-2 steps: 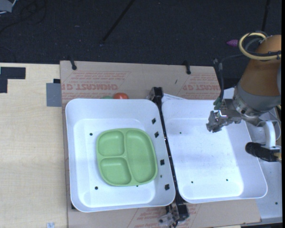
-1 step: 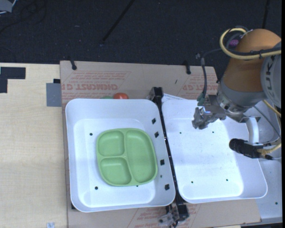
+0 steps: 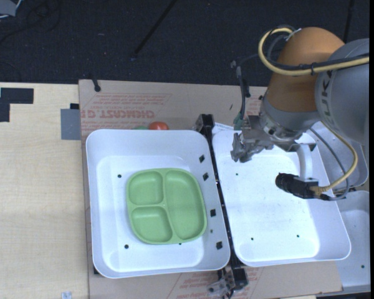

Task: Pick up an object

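Two white bins sit side by side on a cardboard sheet (image 3: 131, 108), meeting along a dark clipped seam at centre frame. The left bin (image 3: 106, 229) holds a green plate (image 3: 166, 205), three-sectioned, lying flat and a little skewed to the bin walls. The plate's right edge runs close under the wall by the seam. Bare floor shows along its other three sides, and the widest strip is toward frame left. The gripper (image 3: 239, 154) hangs over the upper-left corner of the right bin (image 3: 268, 229), just right of the seam and near that bin's far rim. From this angle I cannot tell whether it is parted or closed, or whether it has hold of anything. It is well apart from the plate, with the seam between them. The arm (image 3: 299, 73) enters from upper right and overhangs the right bin's far-right corner, while white floor lies exposed across that bin's middle and lower part. A small red item (image 3: 158, 126) lies outside the left bin, just beyond its far rim.
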Controlling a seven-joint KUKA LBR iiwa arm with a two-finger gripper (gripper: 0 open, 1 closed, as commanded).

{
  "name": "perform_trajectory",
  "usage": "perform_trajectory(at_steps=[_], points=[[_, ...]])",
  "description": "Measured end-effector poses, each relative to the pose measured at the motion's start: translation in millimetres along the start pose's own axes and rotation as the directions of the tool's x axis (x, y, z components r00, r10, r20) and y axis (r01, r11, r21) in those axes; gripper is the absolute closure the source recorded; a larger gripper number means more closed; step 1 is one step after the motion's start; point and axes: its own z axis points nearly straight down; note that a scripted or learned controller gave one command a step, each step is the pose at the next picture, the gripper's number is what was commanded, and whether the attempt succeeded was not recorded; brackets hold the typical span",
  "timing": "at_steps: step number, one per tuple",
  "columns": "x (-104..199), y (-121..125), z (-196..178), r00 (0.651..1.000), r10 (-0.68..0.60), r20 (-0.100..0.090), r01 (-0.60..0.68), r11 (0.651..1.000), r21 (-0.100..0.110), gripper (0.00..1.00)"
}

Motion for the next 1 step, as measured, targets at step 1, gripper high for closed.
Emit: perform_trajectory(at_steps=[1], points=[[57.9, 1.2, 3.5, 1.0, 0.001, 0.001, -0.001, 1.0, 0.002, 1.0]])
